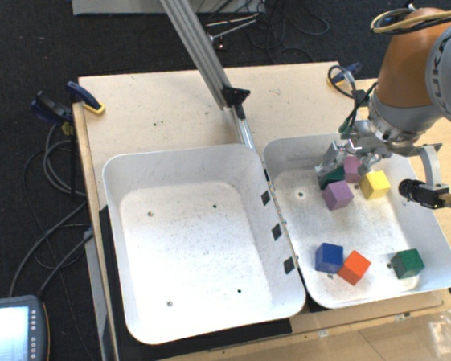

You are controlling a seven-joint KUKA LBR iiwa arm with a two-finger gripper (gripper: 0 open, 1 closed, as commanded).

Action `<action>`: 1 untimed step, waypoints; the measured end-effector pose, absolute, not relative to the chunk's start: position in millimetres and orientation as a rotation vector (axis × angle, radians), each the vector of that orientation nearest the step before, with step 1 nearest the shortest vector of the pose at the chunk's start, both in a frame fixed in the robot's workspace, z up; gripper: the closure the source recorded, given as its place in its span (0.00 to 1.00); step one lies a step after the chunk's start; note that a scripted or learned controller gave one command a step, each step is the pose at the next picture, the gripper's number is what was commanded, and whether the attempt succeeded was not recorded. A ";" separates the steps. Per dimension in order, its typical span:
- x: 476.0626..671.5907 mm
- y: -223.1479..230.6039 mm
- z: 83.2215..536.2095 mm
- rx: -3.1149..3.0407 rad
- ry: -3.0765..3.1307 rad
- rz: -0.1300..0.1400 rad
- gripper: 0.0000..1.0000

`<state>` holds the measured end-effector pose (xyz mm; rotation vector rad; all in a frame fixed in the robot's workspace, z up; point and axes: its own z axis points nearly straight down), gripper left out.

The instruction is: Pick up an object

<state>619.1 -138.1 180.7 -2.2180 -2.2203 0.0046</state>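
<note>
Fingers of the grey two-finger gripper (335, 165) reach down into the right-hand shallow white bin (288, 160) near its far edge, but they are too small and cluttered against the blocks to tell whether they are spread or closed. A dark teal-green block (331, 176) sits right at the fingertips, and a pinkish-purple block (352, 168) lies just beside it under the wrist; whether either is gripped cannot be told.

Going from the bin's near edge outward: a small green cube (406, 263) rests near the near right corner. An orange cube (353, 267) lies toward the middle of the near edge, touching a blue cube (329, 258) on its left. Farther in, around the bin's middle, a lilac cube (338, 195) lies just left of a yellow cube (374, 184), the two close but apart. Both sit just on the near side of the gripper and the teal block.

Left of this bin, touching it along a shared edge, is the second shallow white bin (134, 226), its floor speckled with dark flecks. Both bins stand on a pale wooden bench top (160, 102).

Above the gripper the arm's orange band (409, 53) curves in from the right. A slim silver metal post (193, 38) slants over the bench's far edge.
</note>
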 end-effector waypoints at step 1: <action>617.0 -134.5 136.9 -2.218 -2.219 0.005 0.00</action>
